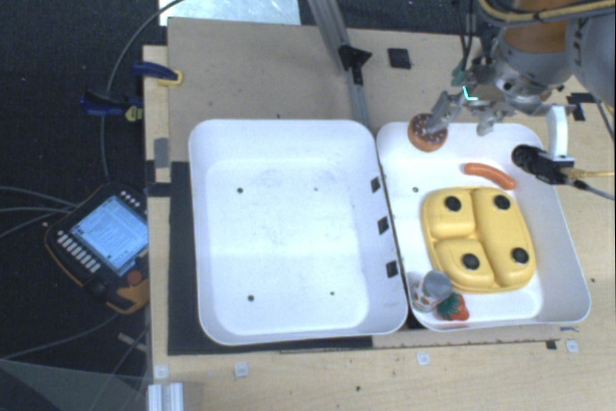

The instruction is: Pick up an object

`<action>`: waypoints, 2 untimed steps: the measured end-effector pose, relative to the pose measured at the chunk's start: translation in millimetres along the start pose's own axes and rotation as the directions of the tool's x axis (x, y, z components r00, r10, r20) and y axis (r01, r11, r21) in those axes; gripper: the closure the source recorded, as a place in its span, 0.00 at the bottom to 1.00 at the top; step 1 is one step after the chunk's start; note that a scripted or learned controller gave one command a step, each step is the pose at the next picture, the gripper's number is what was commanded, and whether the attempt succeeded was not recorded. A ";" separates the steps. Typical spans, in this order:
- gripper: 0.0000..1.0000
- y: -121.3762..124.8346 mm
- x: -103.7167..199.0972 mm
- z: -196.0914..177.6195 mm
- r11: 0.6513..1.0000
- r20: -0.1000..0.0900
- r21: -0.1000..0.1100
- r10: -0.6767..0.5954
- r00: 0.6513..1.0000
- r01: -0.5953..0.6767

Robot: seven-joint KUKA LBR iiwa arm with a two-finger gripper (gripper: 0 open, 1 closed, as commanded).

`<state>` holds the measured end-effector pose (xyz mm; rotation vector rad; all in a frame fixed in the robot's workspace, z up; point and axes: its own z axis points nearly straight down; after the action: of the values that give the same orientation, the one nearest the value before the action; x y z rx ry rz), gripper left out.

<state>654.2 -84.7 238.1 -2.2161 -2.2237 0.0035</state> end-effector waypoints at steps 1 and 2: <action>0.00 1.1 0.1 -2.5 1.000 0.000 -0.005 -0.001 1.000 0.001; 0.00 -5.3 -5.4 43.2 1.000 0.001 -0.003 0.002 1.000 -0.002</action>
<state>648.8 -90.1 194.9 -2.2201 -2.2235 0.0017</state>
